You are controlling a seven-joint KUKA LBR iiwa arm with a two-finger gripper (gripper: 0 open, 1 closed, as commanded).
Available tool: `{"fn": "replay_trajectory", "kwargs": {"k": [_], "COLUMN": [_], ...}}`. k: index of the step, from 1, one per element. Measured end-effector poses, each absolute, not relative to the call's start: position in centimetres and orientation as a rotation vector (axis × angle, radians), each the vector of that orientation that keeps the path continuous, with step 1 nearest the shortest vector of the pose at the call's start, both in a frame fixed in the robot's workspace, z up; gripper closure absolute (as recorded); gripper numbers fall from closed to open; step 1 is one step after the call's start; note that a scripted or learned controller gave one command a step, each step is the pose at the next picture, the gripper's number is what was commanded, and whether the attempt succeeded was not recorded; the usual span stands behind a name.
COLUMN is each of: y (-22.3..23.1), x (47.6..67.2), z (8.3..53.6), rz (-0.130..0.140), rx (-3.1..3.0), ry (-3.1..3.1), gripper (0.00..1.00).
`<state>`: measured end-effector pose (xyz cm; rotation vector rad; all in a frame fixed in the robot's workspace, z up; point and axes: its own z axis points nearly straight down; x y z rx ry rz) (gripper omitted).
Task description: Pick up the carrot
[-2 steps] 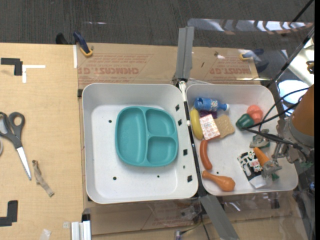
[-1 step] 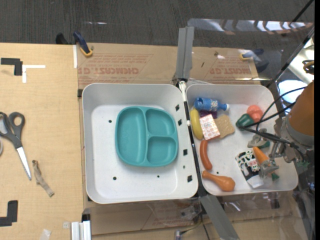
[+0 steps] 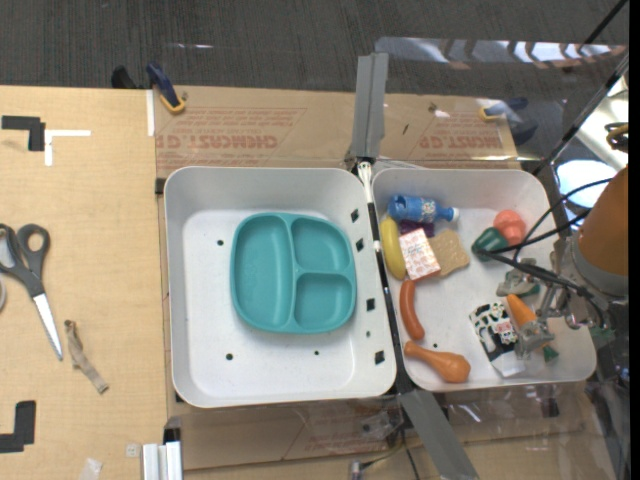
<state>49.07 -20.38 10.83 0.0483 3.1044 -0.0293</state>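
The carrot (image 3: 521,311), a small bright orange wedge, lies low in the right bin (image 3: 455,180) near its right wall. My gripper (image 3: 527,314) reaches in from the right and is down over the carrot. One metal finger (image 3: 518,286) shows on the carrot's far side and the other on its near side, so the carrot sits between them with the gripper shut on it. Part of the carrot is hidden by the gripper.
The right bin also holds a black-and-white toy (image 3: 492,326) just left of the carrot, an orange-red piece with a green top (image 3: 503,230), a sausage (image 3: 410,308), an orange drumstick (image 3: 438,362), a banana (image 3: 390,248), a cracker (image 3: 452,255) and a blue bottle (image 3: 420,208). A teal divided plate (image 3: 293,273) lies in the left bin.
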Motion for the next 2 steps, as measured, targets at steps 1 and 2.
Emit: {"fn": "replay_trajectory", "kwargs": {"k": [1,2], "y": [-20.3,-15.7], "x": [49.1,47.9], "z": [12.2,20.1], "rz": [-0.028,0.0], "rx": [0.043,-0.226], "ry": [3.109,3.129], "gripper": [1.0,1.0]}}
